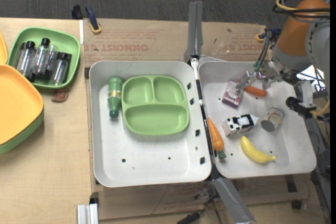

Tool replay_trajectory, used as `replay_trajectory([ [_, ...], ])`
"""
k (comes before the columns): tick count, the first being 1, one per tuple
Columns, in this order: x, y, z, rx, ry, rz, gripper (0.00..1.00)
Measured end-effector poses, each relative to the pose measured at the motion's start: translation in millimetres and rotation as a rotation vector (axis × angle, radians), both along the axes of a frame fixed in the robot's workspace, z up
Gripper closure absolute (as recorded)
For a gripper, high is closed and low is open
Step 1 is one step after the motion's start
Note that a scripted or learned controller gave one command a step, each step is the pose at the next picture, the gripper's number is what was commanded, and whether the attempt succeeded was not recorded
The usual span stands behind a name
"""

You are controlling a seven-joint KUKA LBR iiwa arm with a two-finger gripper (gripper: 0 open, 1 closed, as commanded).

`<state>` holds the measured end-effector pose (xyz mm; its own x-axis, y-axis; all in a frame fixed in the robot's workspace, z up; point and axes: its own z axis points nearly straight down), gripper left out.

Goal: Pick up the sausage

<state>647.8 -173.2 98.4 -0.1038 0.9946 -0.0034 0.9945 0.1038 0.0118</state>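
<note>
Sausage [255, 91] lying loose in the right bin [299, 162], upper area, near twelve o'clock.

Gripper [250, 77] sits directly at the sausage's ten o'clock end, fingers apart and clamped on nothing. A purple packet [231, 93] lies at the sausage's nine o'clock. At its six o'clock are a cow-patterned carton [240, 124] and a tin can [271, 120]; a banana [256, 150] lies lower, a carrot [215, 135] by the left wall.

orange-red sausage [255, 91], yellow banana [255, 151], green divided plate [155, 104], black-and-white cow-patterned carton [240, 124], white bins [105, 165].
</note>
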Motion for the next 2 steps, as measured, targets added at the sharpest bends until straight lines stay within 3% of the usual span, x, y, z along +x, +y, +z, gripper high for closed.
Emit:
replay_trajectory([
  [1,1.3,1.1,10.7,0.000,-0.003,0.004,1.00],
  [2,1.2,1.1,10.6,0.000,-0.003,0.004,0.00],
])
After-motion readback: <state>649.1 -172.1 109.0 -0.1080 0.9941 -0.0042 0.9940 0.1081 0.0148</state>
